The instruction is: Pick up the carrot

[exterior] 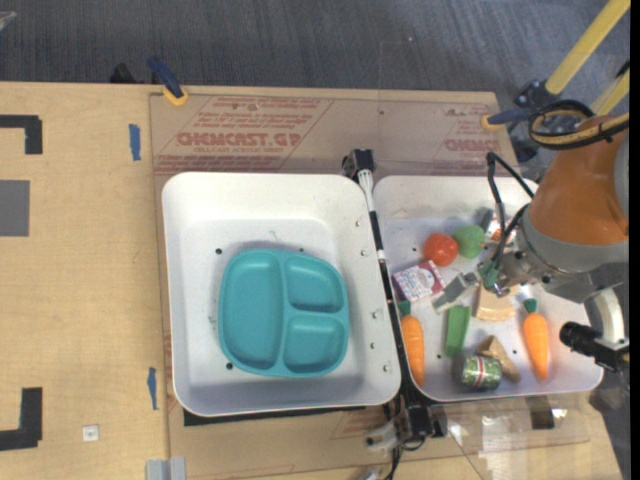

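Observation:
Two orange carrots with green tops lie in the right bin [570, 378]. One carrot [412, 346] rests against the bin's left wall near the front. The other carrot [537, 344] lies near the front right corner. My gripper [494, 274] hangs over the middle of this bin, above a pale cheese slice [492, 308], between the two carrots and touching neither. The arm's grey body and orange band [580, 203] cover the bin's right side.
The right bin also holds a red tomato [440, 249], a green round fruit [470, 240], a purple-and-white packet [417, 283], a green stick [456, 329], a small can [481, 372] and a brown piece [500, 353]. A teal divided plate [283, 311] sits in the left bin [200, 218].

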Motion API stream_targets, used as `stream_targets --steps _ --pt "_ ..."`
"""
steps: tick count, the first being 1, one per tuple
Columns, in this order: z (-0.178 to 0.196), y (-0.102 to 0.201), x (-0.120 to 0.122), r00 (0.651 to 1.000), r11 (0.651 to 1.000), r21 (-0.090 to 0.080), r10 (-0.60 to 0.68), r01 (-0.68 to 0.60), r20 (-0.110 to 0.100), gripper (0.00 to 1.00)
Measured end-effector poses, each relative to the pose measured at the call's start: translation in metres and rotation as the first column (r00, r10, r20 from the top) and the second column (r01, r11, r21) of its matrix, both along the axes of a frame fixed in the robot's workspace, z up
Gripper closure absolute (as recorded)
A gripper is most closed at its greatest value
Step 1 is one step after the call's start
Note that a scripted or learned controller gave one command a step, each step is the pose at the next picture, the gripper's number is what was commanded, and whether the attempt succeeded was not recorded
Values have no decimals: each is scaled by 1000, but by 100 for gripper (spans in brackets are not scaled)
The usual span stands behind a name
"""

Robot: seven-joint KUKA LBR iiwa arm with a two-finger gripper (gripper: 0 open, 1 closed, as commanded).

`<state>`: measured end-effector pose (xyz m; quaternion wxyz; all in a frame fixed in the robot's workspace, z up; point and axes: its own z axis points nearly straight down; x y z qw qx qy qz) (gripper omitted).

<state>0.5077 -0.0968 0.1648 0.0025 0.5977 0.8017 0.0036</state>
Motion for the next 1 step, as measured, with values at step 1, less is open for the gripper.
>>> stream_targets --steps 1 --pt "77 -79 7 967 967 -10 256 -256 0 100"
